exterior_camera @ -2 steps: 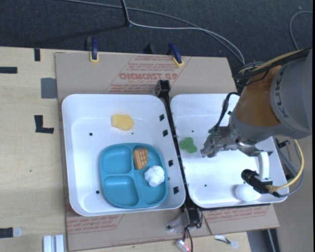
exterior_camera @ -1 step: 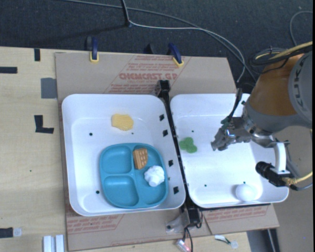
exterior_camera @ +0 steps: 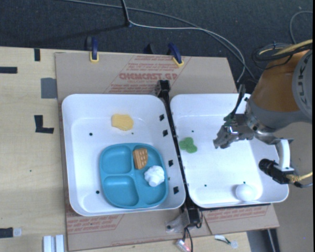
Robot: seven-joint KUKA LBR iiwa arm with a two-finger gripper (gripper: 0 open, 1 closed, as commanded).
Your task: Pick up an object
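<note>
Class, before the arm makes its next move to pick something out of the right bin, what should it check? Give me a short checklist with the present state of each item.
1. A target lies in the right bin: ok, a small green object sits near its left wall.
2. A second option: ok, a white ball lies near the front edge.
3. Gripper is over that bin: ok, to the right of the green object.
4. Gripper already holds something: cannot tell.
5. Green object stands apart from the ball: ok.
6. Gripper centred above the green object: not ok, it is offset.
</note>
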